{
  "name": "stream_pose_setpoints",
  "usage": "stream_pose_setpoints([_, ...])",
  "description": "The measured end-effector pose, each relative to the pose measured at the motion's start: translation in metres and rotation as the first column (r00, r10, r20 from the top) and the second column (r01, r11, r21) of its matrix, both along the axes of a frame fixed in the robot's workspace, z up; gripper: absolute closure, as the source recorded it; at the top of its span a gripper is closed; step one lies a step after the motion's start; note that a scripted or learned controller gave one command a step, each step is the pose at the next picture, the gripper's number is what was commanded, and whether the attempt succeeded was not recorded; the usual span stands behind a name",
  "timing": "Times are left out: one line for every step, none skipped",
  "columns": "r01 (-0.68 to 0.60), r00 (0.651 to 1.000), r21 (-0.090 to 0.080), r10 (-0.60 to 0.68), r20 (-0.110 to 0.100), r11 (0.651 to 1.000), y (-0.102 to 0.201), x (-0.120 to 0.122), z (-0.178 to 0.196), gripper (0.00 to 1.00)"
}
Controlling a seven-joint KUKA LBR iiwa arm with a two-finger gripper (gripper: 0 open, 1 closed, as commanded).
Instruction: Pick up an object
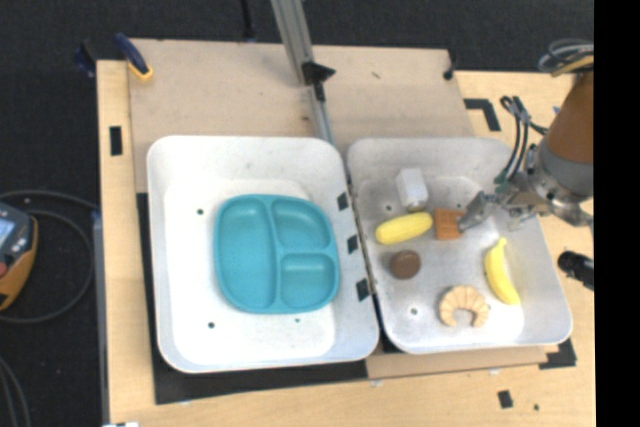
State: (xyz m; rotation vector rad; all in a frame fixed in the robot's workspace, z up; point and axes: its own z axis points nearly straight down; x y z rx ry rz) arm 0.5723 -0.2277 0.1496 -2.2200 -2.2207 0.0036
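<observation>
Wooden bench (230,85), two white bins. Right bin (530,325): gripper (474,213) near right edge, finger spread unclear, touching orange block (447,224) beside lemon (403,228). Banana (501,272) along right edge.

No writing, label, brand, number or sign can be read anywhere here: the two shallow white plastic bins (250,155), the pale wooden counter (380,80) and the teal divided plastic tray (275,252) all show plain, unmarked surfaces
</observation>
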Motion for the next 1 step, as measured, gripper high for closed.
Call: stream_pose_setpoints([0.0,1.0,0.005,0.0,0.01,1.0,0.0004,0.004,-0.0441,0.0])
